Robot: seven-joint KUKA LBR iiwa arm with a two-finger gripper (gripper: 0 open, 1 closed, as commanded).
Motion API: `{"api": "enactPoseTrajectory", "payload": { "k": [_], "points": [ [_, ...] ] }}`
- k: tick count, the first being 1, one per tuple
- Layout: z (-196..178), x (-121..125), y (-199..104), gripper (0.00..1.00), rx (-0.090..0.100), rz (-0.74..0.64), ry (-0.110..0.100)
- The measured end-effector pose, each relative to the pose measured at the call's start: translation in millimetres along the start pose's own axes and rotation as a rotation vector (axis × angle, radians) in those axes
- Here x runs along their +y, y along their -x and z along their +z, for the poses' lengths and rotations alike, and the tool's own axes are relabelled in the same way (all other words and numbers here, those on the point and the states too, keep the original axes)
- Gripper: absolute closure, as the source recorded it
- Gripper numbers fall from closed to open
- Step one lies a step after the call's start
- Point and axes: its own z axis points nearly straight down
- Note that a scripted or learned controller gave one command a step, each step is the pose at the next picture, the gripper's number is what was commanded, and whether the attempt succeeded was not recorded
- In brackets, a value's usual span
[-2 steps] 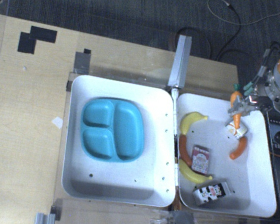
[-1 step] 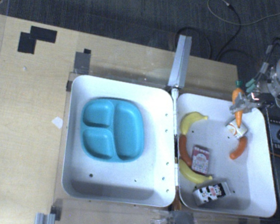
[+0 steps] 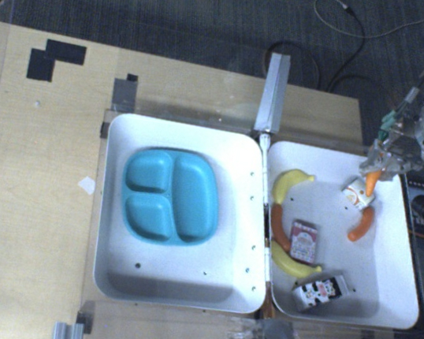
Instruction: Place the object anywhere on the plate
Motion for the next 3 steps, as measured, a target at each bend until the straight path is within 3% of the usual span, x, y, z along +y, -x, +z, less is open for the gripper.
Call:
{"api": "enactPoseTrajectory", "payload": {
  "k": [1,2,3],
  "points": [
    [39,11,41,1.00,0.000,-0.063,-0.001],
    [35,19,67,1.00,0.000,0.066,0.000],
    [52,26,53,1.00,0.000,0.009,-0.001]
  ]
}}
